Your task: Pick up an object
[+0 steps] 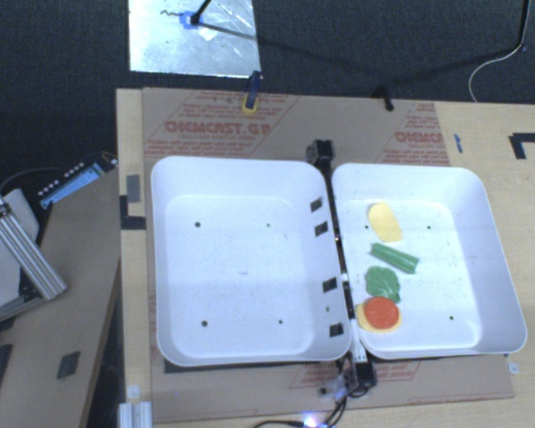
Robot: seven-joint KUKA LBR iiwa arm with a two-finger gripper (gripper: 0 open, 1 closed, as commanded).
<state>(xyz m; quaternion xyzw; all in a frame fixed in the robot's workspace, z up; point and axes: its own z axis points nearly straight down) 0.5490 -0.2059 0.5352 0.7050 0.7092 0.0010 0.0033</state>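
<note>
The brown board (339,119) under the bins carries red print. In the upper middle of the frame, "CHEMCAST GP" reads upside down along the board's far edge, left of centre. A second red print of the same kind stands at the upper right, also upside down, partly cut off by the right bin (495,239), and cannot be read whole. Fainter red print shows at the bottom edge, too small to read.
</note>
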